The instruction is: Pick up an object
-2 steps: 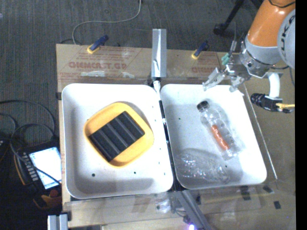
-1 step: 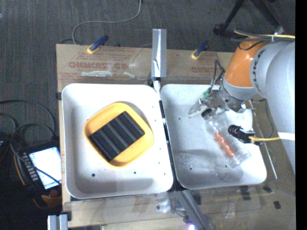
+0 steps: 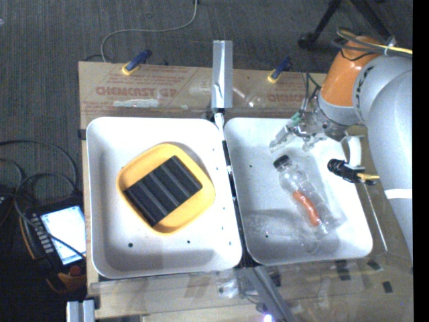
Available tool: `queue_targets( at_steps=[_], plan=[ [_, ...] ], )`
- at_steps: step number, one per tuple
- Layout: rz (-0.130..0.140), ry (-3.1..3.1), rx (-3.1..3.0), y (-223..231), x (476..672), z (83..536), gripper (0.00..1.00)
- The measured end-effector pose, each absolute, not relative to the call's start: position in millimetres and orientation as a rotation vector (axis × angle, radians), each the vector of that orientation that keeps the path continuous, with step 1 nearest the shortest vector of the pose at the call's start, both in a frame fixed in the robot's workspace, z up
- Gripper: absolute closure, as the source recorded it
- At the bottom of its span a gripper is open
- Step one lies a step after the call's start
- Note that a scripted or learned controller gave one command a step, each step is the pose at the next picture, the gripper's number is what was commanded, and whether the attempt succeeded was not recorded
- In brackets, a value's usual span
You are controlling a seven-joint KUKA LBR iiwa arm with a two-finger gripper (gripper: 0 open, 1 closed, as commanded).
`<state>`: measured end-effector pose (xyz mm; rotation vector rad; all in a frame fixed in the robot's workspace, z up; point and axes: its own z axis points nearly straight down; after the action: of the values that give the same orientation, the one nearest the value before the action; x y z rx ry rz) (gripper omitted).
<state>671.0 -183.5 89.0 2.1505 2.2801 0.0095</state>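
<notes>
Seen from above, two shallow white bins sit side by side on the bench. The left bin (image 3: 100,200) holds a yellow tray-like object with a dark ribbed top (image 3: 166,188), lying slantwise near the middle. In the right bin (image 3: 355,243) a clear plastic bottle (image 3: 307,196) with a dark cap and an orange item inside lies on its side, cap toward the far rim. The grey arm (image 3: 389,113) reaches in from the right, its gripper (image 3: 298,131) low over the right bin's far edge, just beyond the bottle's cap; nothing shows between its fingers, and I cannot tell how far they are parted.
</notes>
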Motion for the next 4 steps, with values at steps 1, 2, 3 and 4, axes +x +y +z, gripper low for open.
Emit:
queue_targets(
  at_steps=[1,2,3,4],
  plan=[
    [0.001,2.227,2.219,-153,668.4,91,0.00],
    [0.007,2.485,1.904,-190,620.6,90,0.00],
    [0.021,2.486,1.902,-186,623.0,102,1.00],
    [0.018,2.485,1.903,-187,622.8,102,0.00]
  ],
)
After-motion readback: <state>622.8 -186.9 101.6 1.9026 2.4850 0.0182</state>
